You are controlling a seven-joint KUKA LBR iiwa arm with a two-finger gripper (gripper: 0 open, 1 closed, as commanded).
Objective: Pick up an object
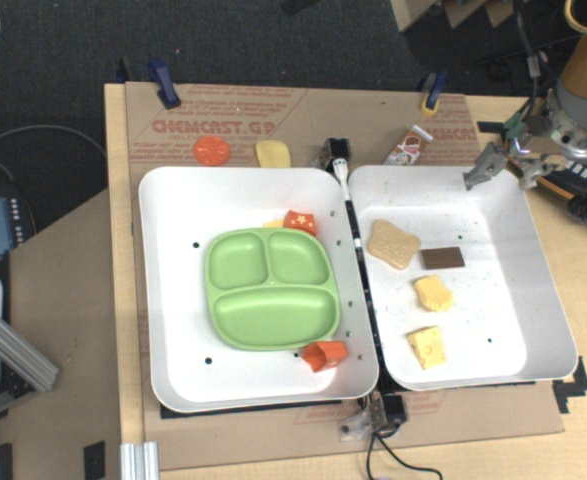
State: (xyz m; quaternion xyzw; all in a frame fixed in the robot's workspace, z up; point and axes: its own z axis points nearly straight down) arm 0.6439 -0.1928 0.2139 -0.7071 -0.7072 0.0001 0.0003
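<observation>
Gripper point(493, 165) at the right bin's point(533, 268) far rim, fingers spread, nothing between them. Below in that bin: tan biscuit point(392, 244), brown bar point(441, 259), two yellow cheese pieces point(433, 293), all apart. Best to centre over one isolated piece, descend straight, close squarely. Left bin point(163, 288) with green divided plate point(271, 288) and red pieces. Cardboard sheet point(223, 118) beneath, clamped; dark floor beyond.

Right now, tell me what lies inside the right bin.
The right bin holds a tan biscuit, a brown bar and two yellow cheese pieces. The gripper hangs over the bin's far edge, hiding a small patch of the floor.
</observation>
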